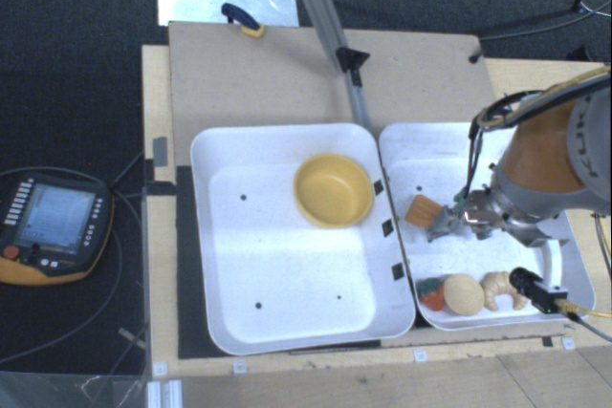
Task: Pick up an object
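Observation:
A small tan block (pixel 422 209) lies in the right bin (pixel 421 143), just left of my gripper (pixel 446 226). My gripper hangs low over the right bin's middle, its dark fingers pointing left toward the block, close to its lower right corner. Along the right bin's near edge sit a red and green item (pixel 432 294), a cream egg-shaped object (pixel 463 293) and a pale knobbly toy (pixel 504 289). A yellow bowl (pixel 332 189) rests in the left bin (pixel 225 196) at its far right.
A metal pole (pixel 325 14) slants down from the top to the gap between the bins. A black clip with yellow tip (pixel 241 19) lies on the board's far edge. A teach pendant (pixel 50 225) sits at the left off the bench.

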